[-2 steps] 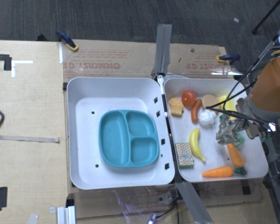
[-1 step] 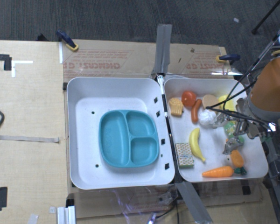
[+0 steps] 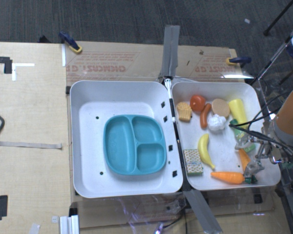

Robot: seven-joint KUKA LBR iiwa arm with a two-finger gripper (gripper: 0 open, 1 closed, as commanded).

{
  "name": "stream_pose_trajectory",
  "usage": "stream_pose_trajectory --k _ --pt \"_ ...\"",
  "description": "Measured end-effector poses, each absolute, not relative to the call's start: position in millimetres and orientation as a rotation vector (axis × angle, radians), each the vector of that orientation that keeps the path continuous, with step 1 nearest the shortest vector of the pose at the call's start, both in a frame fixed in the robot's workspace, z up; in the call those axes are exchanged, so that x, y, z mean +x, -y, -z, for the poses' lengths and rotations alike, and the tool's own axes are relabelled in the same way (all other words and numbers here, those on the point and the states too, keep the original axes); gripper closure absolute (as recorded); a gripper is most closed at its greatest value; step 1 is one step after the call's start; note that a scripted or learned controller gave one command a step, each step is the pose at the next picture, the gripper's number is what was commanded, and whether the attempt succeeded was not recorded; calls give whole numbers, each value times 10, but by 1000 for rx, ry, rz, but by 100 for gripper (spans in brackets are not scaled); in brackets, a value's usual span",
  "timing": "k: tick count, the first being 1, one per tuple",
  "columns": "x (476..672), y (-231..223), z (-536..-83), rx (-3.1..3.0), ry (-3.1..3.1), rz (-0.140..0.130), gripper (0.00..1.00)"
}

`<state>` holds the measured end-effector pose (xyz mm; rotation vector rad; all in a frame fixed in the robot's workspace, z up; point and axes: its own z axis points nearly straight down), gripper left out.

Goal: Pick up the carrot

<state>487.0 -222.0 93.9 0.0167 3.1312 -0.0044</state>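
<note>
The carrot (image 3: 228,177), orange with a green stub at its right end, lies flat along the front wall of the right bin (image 3: 219,185). My gripper (image 3: 257,164) hangs low over that bin's right front corner, just above and to the right of the carrot's green end. A smaller orange piece (image 3: 243,158) sits right beside the gripper on its left. Cables and the wrist cover part of this corner.
The right bin also holds a banana (image 3: 204,151), a green-edged sponge block (image 3: 193,161), a white crumpled lump (image 3: 216,123), a red tomato (image 3: 197,102), a sausage (image 3: 204,116) and a yellow cylinder (image 3: 237,112). A teal divided plate (image 3: 135,144) lies in the left bin (image 3: 83,130).
</note>
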Motion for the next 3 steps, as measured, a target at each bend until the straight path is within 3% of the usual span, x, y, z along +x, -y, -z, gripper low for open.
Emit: stream_pose_trajectory --k 1,2,3 --pt "4901 2211 -1047 10 -3126 7 100" --pt "5245 1562 -1277 160 -3132 0 100" --pt "5244 1566 -1277 161 -3132 0 0"
